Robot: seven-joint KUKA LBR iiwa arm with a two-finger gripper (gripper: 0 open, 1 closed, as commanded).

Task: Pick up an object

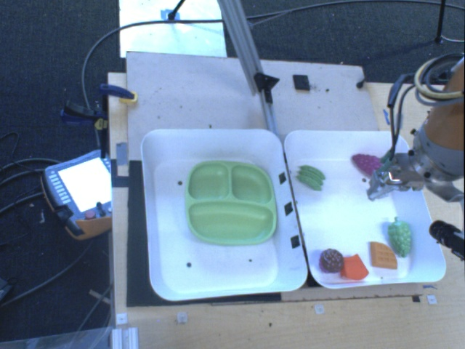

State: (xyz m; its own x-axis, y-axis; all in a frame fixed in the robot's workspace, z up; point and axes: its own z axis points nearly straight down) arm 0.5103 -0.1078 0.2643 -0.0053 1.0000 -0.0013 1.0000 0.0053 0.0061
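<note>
Five small toys lay in the right bin [436, 224]; the tool [379, 187], grip state unclear, hovered beside the purple one [366, 163], probably light, stiff plastic, best pinched across its middle.

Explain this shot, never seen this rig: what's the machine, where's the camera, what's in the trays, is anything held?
One fixed camera looks down at a slant on a bench. The grey robot arm reaches in from the right; its gripper hangs over the right bin. That bin has toy food: a green pea pod, a purple item beside the gripper, green grapes, an orange wedge, a red piece and a dark berry. The left bin bears a green divided plate. I can't tell whether anything is held.
</note>
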